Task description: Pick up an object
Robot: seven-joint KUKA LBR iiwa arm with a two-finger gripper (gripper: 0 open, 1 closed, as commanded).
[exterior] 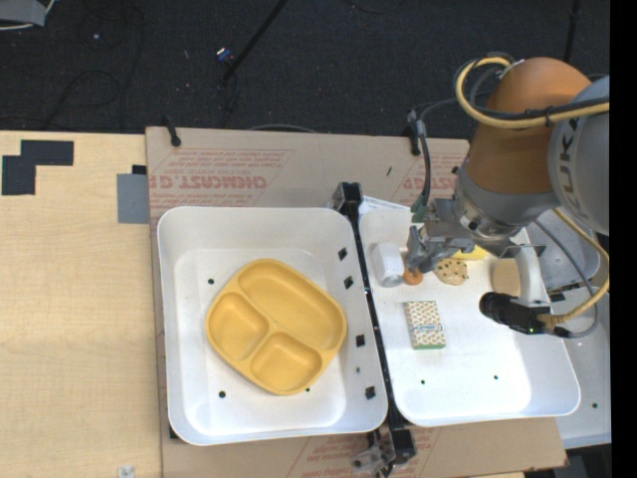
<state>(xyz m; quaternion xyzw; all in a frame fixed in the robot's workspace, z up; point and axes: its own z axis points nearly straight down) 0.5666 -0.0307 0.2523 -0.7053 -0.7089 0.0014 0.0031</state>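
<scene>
Jaws (418,265) hovering near right bin's (498,396) far edge, spread unclear; better centring over small orange piece (412,279) before pinching.

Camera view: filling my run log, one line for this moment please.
pincer low in right white bin | near small orange piece | patterned green box untouched | yellow divided plate in left bin

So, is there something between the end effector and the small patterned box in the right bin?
Nothing visible stands between them. The end effector is low in the right bin, above the small patterned box in the picture, with bare white floor between. A white cylinder and a cookie-like piece flank the end effector.
</scene>
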